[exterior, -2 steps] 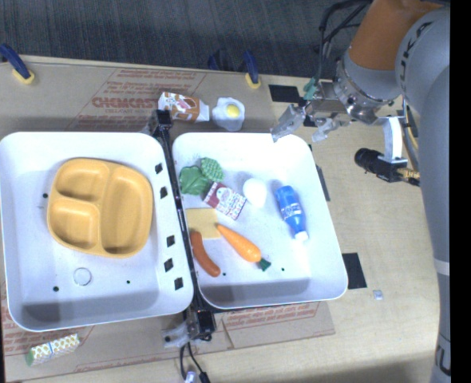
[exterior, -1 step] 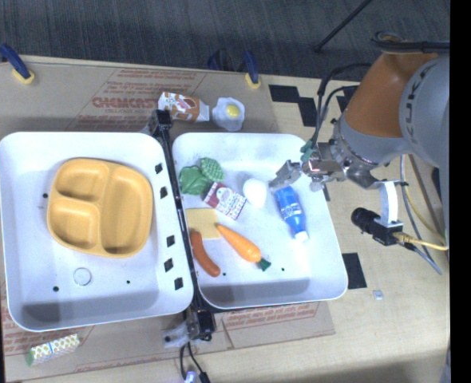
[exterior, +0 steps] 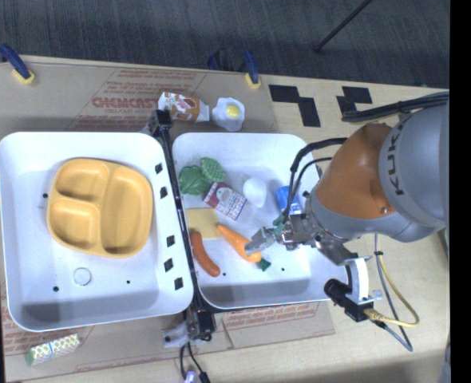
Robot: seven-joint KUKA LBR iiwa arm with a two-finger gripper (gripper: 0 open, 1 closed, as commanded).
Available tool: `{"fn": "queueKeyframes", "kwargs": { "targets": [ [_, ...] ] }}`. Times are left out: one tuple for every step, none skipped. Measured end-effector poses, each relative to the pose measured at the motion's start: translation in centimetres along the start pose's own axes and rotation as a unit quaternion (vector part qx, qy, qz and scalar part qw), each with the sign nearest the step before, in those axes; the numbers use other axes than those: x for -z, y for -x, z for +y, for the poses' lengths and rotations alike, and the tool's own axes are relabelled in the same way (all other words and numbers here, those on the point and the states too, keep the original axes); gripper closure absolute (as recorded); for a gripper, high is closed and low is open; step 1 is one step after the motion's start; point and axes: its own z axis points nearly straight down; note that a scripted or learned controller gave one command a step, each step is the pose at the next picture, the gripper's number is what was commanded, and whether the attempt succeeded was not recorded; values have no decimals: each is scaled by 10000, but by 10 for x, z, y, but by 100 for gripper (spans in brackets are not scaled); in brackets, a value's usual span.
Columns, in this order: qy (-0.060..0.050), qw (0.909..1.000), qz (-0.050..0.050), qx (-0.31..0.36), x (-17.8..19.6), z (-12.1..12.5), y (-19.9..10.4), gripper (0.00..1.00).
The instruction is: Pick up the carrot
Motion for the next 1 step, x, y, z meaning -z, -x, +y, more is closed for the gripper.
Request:
{"fn": "queueKeyframes", "kwargs": {
  "targets": [
    [0, 9835, 7, -1807, -55, 2, -50, 0]
  ]
}}
